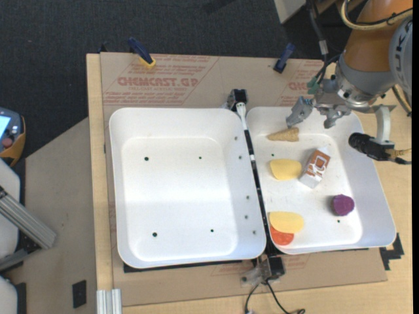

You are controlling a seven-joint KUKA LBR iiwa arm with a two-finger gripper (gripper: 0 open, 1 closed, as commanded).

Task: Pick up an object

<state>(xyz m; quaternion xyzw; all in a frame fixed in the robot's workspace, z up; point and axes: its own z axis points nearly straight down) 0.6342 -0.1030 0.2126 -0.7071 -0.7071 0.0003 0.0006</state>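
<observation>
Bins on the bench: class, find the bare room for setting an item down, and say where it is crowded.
The left bin offers a wide bare floor. In the right bin, small bare patches lie between the purple ball and near rim, and along the far-right wall. Crowded: the tan piece, yellow pieces and small carton, with the pincer above.

A cardboard-covered bench (196,70) bears two white bins, left (124,175) and right (373,195), touching side by side.

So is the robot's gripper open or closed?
Open: the two-finger gripper has its fingers spread apart above the right white bin, holding nothing.
</observation>
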